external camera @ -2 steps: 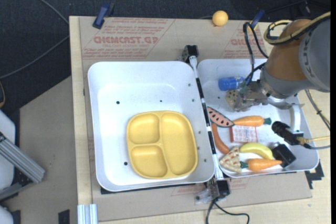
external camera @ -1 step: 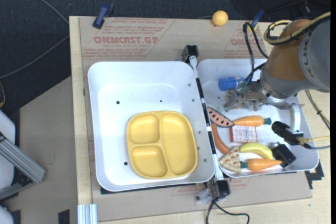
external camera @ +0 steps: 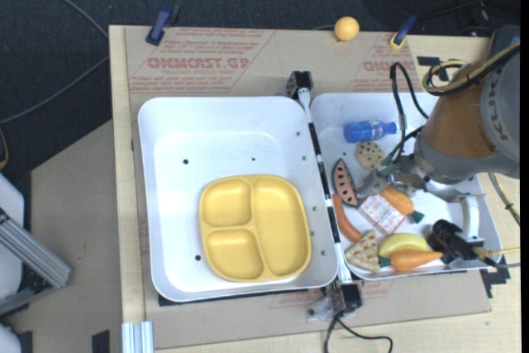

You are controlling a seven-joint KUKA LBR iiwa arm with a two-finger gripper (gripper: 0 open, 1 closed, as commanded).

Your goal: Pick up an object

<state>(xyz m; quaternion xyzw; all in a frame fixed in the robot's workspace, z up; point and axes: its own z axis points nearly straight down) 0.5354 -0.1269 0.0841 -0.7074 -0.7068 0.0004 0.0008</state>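
Note:
My gripper (external camera: pixel 390 177) hangs low over the middle of the right bin (external camera: pixel 331 113), under the grey wrist with the orange band. Just below it lie a small orange piece (external camera: pixel 399 199) and a red-and-white packet (external camera: pixel 380 213). A speckled cookie (external camera: pixel 369 153) is just above it to the left. A blue bottle (external camera: pixel 367 131) lies at the bin's far side. Along the left wall are a watermelon slice (external camera: pixel 344 183) and a sausage (external camera: pixel 345 221). A banana (external camera: pixel 404 243), a carrot (external camera: pixel 416 259) and a cracker (external camera: pixel 362 253) crowd the near edge. I see nothing gripped.
The left bin (external camera: pixel 165 136) holds a yellow divided plate (external camera: pixel 254 226). An orange ball (external camera: pixel 346 28) rests on the cardboard behind the bins, between two blue clamps (external camera: pixel 159 23). The arm covers the right bin's right side.

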